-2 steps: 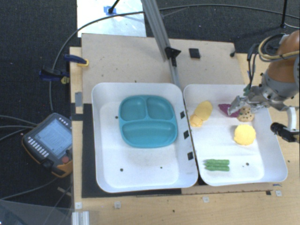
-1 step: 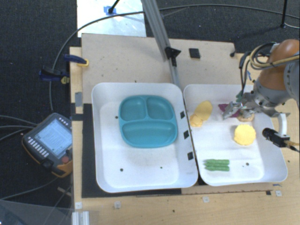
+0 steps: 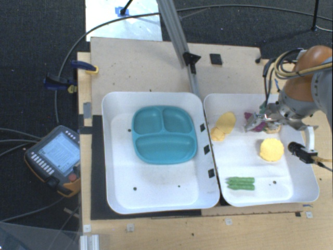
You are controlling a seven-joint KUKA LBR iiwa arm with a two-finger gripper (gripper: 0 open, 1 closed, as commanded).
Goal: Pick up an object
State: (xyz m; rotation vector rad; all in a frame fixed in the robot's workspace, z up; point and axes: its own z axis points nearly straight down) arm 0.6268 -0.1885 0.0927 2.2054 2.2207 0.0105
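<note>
The right bin (image 3: 299, 191) holds a pale yellow elongated piece (image 3: 223, 125) at its left side. A round yellow lump (image 3: 271, 150) lies near the middle, and a green bean bundle (image 3: 240, 183) lies toward the front. A small purple object (image 3: 252, 120) sits at the back of this bin. My gripper (image 3: 266, 123) hangs low over the back of the right bin, right beside the purple object and just above the yellow lump. Whether it touches the purple object is unclear from this angle.
A teal divided plate (image 3: 164, 134) rests in the left bin (image 3: 119, 191). A metal pole (image 3: 177, 30) slants across the back of the bench. A teach pendant (image 3: 54, 158) lies off the bench at left. The orange-banded arm (image 3: 312, 72) enters from the right.
</note>
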